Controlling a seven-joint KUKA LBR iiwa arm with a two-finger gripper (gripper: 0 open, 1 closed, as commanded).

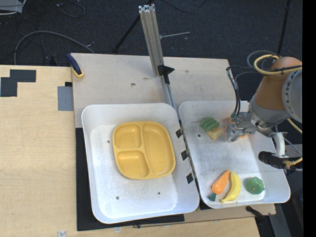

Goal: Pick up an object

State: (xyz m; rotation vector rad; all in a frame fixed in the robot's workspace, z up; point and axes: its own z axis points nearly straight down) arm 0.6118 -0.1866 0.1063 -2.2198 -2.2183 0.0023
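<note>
Worktop [197, 78] pale, carrying two shallow white bins side by side. Left bin [98, 191] holding a yellow divided plate [144, 149], three compartments, lying flat near the bin's middle. Right bin [232, 157] holding the small items. Metal post [152, 38] rising behind the bins, near the seam between them.

Arm [276, 90] reaching in from the right, orange band above the wrist, wrist angled down into the right bin's upper part. Gripper [236, 132] low over the bin floor near the back right; too small and blurred to tell whether spread or pressed together. Nothing seen between its tips.

Green-and-yellow item [211, 127] just left of the gripper, near but apparently apart from it. Banana [233, 187] at the bin's front, lying against a carrot [221, 181] on its left side. Green round item [255, 185] just right of the banana, near the front right corner.
</note>
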